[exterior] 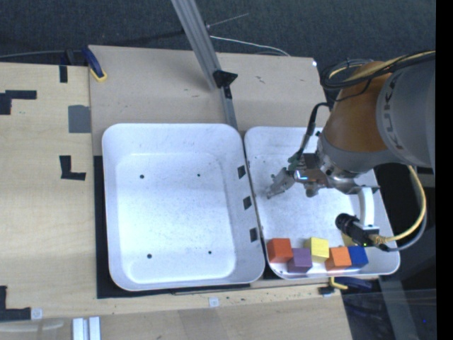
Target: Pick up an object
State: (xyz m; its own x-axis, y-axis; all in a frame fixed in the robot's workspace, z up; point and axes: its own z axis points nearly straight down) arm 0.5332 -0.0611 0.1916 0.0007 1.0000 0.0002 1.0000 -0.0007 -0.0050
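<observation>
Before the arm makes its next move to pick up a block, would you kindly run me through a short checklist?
1. Blocks within the right bin: ok, all along its near wall.
2. Gripper above that bin: ok.
3. Gripper over a block: not ok, it hangs beyond the orange block.
4. Holding something: not ok, nothing seen between the jaws.
5. Blocks spaced for a grasp: not ok, purple block and yellow block touch.
</observation>
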